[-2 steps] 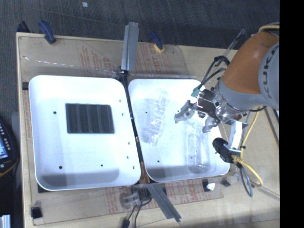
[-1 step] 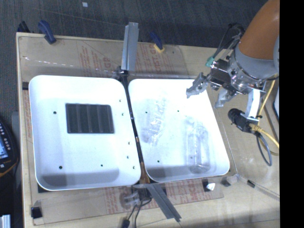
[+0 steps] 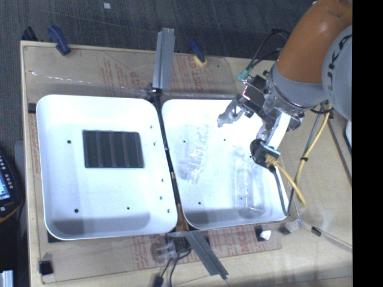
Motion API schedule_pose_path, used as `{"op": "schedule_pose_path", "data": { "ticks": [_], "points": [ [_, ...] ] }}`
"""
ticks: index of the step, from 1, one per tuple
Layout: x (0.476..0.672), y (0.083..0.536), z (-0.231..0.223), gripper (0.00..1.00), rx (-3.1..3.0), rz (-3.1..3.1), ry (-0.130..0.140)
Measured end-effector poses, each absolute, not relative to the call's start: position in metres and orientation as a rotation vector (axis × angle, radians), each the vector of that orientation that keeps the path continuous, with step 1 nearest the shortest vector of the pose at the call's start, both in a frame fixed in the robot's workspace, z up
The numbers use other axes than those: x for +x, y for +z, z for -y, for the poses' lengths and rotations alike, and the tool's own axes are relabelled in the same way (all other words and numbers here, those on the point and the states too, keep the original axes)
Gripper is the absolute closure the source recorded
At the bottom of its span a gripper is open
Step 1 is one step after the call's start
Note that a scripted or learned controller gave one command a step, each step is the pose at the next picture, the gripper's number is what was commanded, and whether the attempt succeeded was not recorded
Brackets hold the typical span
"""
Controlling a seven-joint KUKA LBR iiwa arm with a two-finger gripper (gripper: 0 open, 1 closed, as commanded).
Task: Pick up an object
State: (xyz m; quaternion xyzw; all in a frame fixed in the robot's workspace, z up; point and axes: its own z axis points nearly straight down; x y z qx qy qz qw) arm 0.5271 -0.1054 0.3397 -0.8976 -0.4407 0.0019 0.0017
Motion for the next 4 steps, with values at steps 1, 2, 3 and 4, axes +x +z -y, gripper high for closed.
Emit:
{"op": "schedule_pose_path", "data": {
  "ticks": [1, 2, 3, 4],
  "points": [
    [0.515, 0.222, 0.058, 0.00, -2.982, 0.978, 0.011],
    [0.502, 0.098, 0.106, 0.00, -2.830, 1.352, 0.005],
    [0.538, 0.114, 0.105, 0.00, -2.595, 1.766, 0.004],
    [0.526, 0.183, 0.122, 0.00, -2.540, 1.845, 0.003]
  ]
}}
